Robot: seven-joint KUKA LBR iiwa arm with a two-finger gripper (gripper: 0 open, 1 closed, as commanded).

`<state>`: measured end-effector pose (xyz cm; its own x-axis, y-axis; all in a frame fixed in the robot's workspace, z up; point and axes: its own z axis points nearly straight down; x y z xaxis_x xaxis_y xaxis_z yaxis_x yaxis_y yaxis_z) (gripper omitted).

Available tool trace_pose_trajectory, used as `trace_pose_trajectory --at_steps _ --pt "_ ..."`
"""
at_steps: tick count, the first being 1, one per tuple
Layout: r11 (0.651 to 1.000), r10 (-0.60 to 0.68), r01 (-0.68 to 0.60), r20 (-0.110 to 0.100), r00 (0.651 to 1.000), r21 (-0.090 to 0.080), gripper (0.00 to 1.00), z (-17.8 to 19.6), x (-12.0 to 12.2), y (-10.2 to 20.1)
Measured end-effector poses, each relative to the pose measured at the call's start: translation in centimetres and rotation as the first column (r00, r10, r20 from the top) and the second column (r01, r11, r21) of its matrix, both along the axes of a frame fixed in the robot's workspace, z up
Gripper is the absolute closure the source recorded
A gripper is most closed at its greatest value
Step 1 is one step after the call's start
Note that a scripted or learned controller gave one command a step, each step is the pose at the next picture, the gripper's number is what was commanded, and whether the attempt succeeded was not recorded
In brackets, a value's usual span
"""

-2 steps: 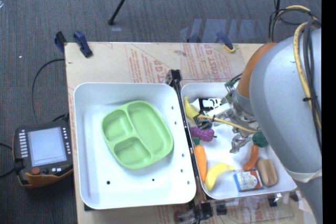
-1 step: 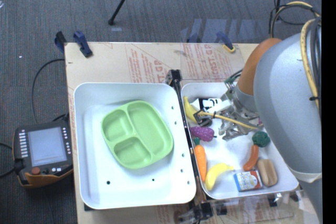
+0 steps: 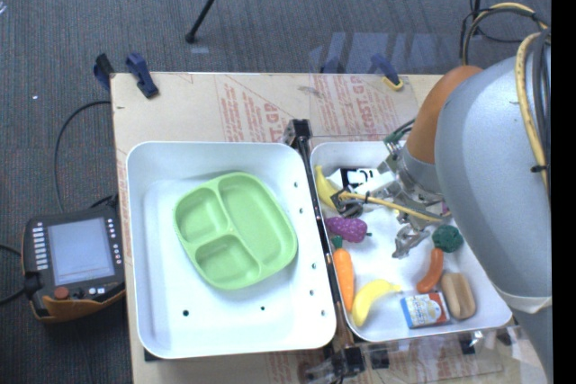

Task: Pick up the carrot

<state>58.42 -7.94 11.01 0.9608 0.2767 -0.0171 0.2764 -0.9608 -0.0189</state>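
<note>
**Arm over rt bin, carrot lay untouched at bin's left wall**

Arm [image 3: 490, 184] was the biggest thing in view: grey bulk w/ orange band, coming in from the right and covering much of the rt bin's [image 3: 382, 333] far side. Bench [image 3: 234, 103] under it was bare board w/ red print, blue clamps on its far edge.

Left bin [image 3: 148, 193] held a green plate [image 3: 236, 229], three compartments, sitting tilted near the middle. Pendant [image 3: 74, 265] lay on the floor left of the bench.

Gripper [image 3: 409, 240] hung in the rt bin's middle, above the floor, near a yellow stick-like piece; fingers looked slightly apart w/ nothing between them, though small and hard to read.

Carrot [image 3: 344, 277]: orange, long and tapered, green stub at its far end, narrow tip pointing toward the near edge. It lay flat along the bin's left wall, just below the purple grapes [image 3: 348, 228], just beside the near banana [image 3: 371, 299]. Apart from the gripper, to its left and nearer the camera.

Other bits, approx: 2nd banana [image 3: 324, 187] at the far left, broccoli [image 3: 446, 237] at the right, a red-orange pepper-like piece [image 3: 434, 270] below it, hot dog [image 3: 458, 295] and small carton [image 3: 423, 310] in the near rt corner.
</note>
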Motion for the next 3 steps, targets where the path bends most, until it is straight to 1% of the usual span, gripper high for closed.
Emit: trace_pose_trajectory --at_steps 1,2,3 --pt "1.000 0.015 -0.015 0.011 1.000 -0.008 0.00 -2.5 1.4 -3.7" --pt "0.997 -0.073 0.073 0.013 0.997 -0.008 0.00 -2.4 1.5 -4.7" --pt "1.000 -0.014 0.014 0.009 1.000 -0.005 0.00 -2.1 -6.3 0.0"
